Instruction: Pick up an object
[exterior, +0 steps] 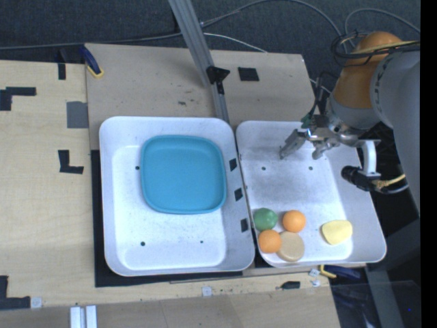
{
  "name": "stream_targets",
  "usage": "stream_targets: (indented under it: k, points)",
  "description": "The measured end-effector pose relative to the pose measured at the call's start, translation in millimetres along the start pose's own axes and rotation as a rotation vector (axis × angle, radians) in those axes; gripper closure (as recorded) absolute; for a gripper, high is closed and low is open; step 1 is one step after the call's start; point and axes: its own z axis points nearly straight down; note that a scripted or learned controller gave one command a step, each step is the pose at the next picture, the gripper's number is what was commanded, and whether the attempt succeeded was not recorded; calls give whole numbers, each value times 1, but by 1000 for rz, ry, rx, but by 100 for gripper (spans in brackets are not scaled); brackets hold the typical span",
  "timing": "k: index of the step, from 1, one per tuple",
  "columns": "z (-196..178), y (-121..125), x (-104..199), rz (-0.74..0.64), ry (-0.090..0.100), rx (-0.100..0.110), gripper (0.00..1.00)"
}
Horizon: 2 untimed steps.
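Two-finger gripper point(302, 148) spread wide, holding nothing, at 12 o'clock in the right white bin point(355, 207). Targets cluster at 6 o'clock: round orange ball point(293, 221) is least crowded. Centre over it, descend straight, then close.

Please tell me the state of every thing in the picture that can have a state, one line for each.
pincer: open, above the right bin's far part, holding nothing
blue plate: flat in the left bin, nothing on it
green ball: resting at the right bin's near edge
two orange balls: resting beside the green ball
tan disc: lying flat
yellow piece: lying apart, rightward
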Motion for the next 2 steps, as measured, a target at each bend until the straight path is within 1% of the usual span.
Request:
stream_targets:
  k: [1, 2]
  points:
    - [53, -1, 1, -1, 0, -1, 0]
    - [40, 0, 1, -1, -1, -4, 100]
